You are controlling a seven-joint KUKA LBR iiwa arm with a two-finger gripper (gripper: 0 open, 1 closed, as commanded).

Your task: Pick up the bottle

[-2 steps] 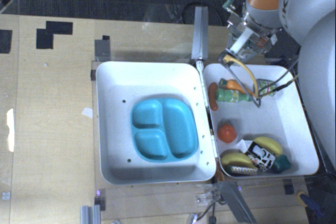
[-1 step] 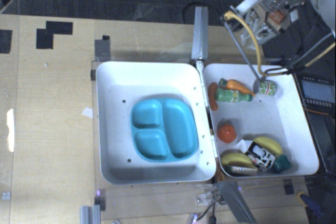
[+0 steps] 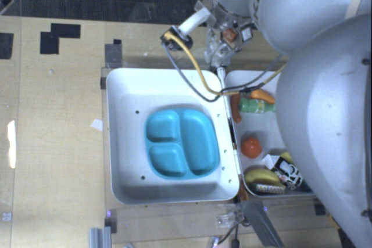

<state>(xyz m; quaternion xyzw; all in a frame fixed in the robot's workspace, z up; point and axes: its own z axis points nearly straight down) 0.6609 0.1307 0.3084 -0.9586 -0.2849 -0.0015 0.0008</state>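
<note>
Bottle [image 3: 257, 105] lying flat in right bin [image 3: 258, 191] | gripper [image 3: 220, 55] above rim, finger state unclear | advice: descend squarely across its body, avoiding tomato [image 3: 251, 147].

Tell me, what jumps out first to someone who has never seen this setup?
The huge grey arm with its orange band crowds the right side, hanging over the right bin. In the left bin lies a bright blue divided plate. Beside the arm sit a green bottle, a red tomato-like ball and a banana.

Overhead, slanted — both bins [image 3: 116, 142]
</note>
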